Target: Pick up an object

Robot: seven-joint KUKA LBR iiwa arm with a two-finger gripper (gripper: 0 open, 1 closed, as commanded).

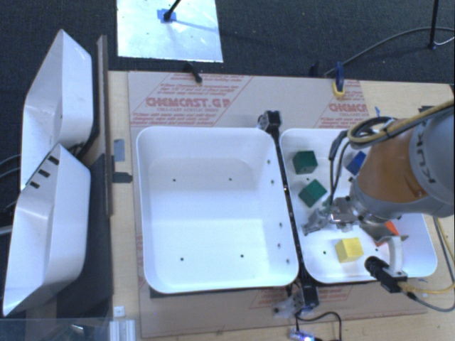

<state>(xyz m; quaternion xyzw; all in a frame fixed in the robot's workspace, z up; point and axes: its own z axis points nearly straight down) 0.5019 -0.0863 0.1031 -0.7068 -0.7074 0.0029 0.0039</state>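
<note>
- I am looking at the right bin (pixel 426 261), lower right of the frame, where the candidate objects are sitting: a yellow block (pixel 349 249) near the bin's lower edge, two green blocks (pixel 305 162) (pixel 313 192) toward its upper left, a blue piece (pixel 355 163) half hidden by the arm, and an orange piece (pixel 388 228) peeking out under the wrist.
- The yellow block is lying apart from the others on bare bin floor, so I am judging it the easiest target.
- The hand (pixel 318 221) is hanging low over the bin's left part, between the lower green block and the yellow block, touching neither as far as I can see.
- I cannot tell whether the hand is released or clenched; the metal tips are blurring together at this slant, and nothing is showing between them.
- To do this step well, I am thinking of centring the hand squarely over one block, lining it up with the block's flat sides, and coming straight down.
- I am also keeping off the bin wall and the black divider (pixel 288 190) just left of the hand.
- The arm (pixel 398 172) is reaching in from the right edge, cables looping over it.
- The left bin (pixel 213 141) is sitting mid-frame on the desk (pixel 213 98).
</note>
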